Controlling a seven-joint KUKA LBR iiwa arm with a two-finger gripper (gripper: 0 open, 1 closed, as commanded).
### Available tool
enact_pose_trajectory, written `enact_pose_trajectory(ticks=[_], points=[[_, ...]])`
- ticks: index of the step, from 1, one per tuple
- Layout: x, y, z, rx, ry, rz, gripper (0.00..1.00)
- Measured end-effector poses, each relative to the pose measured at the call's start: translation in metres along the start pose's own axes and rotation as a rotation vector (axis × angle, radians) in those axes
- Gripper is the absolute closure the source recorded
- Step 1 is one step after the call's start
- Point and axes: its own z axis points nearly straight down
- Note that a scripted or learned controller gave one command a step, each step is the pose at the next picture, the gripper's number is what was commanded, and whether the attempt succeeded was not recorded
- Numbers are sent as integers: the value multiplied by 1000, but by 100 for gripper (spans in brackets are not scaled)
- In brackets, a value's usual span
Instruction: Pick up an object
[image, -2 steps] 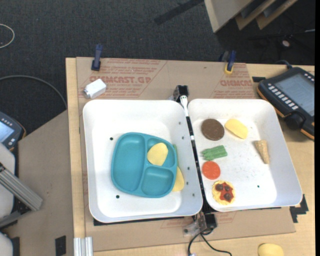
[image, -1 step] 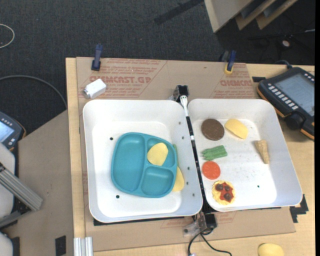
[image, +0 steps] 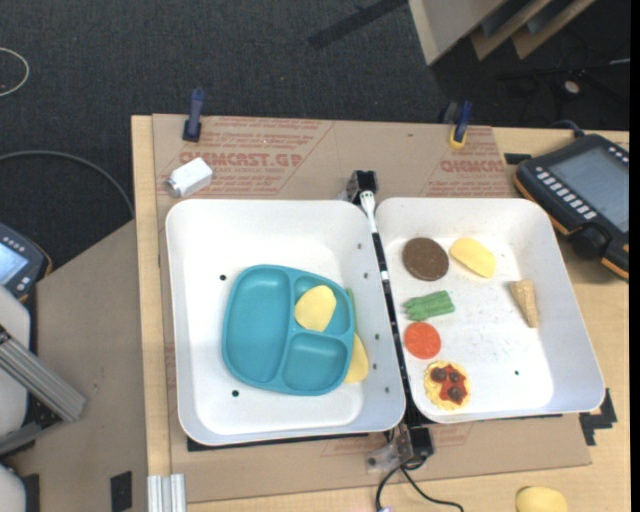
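Note:
The right bin (image: 560, 385) holds several toy foods: a brown round cookie (image: 426, 258), a yellow piece (image: 473, 256), a green piece (image: 429, 305), a red disc (image: 422, 341), a small pizza with dark toppings (image: 447, 384) and a tan cone (image: 525, 301). In the left bin (image: 200, 400) lies a teal divided plate (image: 270, 335) with a yellow piece (image: 316, 308) in its upper right compartment. Another yellow piece (image: 356, 362) peeks out beside the plate's right edge.
A black tablet-like pendant (image: 585, 190) rests at the bench's right edge. Two clamps, one blue (image: 193, 113) and one blue and yellow (image: 460, 122), grip the cardboard's far edge, and a small white block (image: 189, 177) lies near the left one. A yellow object (image: 541, 499) sits at the bottom right.

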Motion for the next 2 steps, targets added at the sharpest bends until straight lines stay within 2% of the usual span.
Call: enact_pose_trajectory(ticks=[1,2], points=[[40,-2,165,35,13,-1,100],[54,39,4,-3,1,-3,100]])
